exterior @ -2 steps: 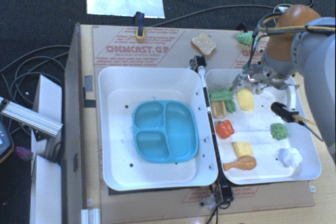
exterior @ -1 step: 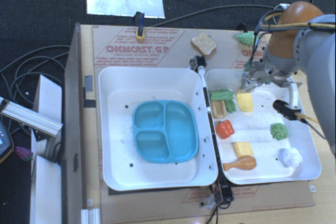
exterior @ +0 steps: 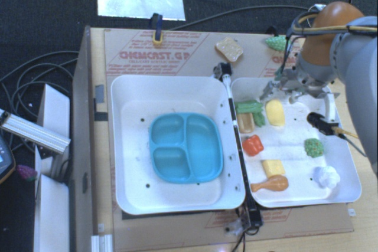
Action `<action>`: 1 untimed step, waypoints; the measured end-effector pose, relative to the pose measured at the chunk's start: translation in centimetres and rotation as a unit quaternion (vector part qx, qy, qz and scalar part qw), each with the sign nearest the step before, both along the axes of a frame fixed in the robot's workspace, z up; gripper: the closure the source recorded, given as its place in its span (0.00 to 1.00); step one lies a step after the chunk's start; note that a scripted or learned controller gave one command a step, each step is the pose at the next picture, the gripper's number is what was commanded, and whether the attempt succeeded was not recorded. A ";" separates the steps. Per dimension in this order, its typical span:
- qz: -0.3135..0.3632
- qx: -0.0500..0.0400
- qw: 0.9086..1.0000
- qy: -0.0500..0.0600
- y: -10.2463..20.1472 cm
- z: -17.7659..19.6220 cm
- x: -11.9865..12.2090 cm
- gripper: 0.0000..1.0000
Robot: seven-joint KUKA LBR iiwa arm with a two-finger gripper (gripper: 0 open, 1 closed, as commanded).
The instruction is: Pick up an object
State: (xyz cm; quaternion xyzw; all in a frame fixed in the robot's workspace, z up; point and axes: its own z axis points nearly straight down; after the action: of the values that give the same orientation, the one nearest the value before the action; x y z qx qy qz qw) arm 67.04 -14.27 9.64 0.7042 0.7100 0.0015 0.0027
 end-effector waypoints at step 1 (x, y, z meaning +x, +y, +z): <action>0.001 -0.001 1.000 -0.002 0.0 1.1 0.1 1.00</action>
State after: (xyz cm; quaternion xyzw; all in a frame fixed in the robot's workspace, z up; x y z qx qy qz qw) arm 67.16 -14.28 10.78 0.7032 0.7110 0.0023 0.0045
